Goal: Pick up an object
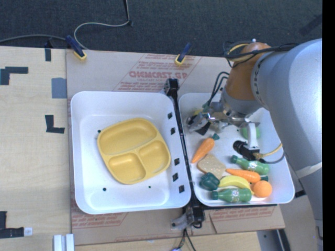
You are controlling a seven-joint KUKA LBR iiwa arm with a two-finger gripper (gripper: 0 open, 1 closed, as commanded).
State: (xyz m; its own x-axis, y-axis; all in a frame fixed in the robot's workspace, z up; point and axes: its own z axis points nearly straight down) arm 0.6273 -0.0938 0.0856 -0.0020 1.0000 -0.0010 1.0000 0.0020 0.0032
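Observation:
The right bin (pixel 282 178) holds toy foods. An orange carrot (pixel 203 149) lies on a slant near the bin's left side. Below it are a slice of bread (pixel 211 164) and a green pepper (pixel 209 181). A banana (pixel 234 182), a green bottle (pixel 232 194) and an orange (pixel 262 188) crowd the front right corner. A smaller carrot (pixel 244 174) and a second green bottle (pixel 252 166) lie just above them. My gripper (pixel 198 122) is low in the back left part of this bin, a little above the big carrot's tip. Nothing visible hangs from it.
The left bin (pixel 84 156) holds a yellow divided plate (pixel 133 149). A black divider with clips (pixel 177 140) runs between the bins. The grey arm (pixel 293 98) covers the right bin's back right area. Cables loop by the wrist (pixel 246 124).

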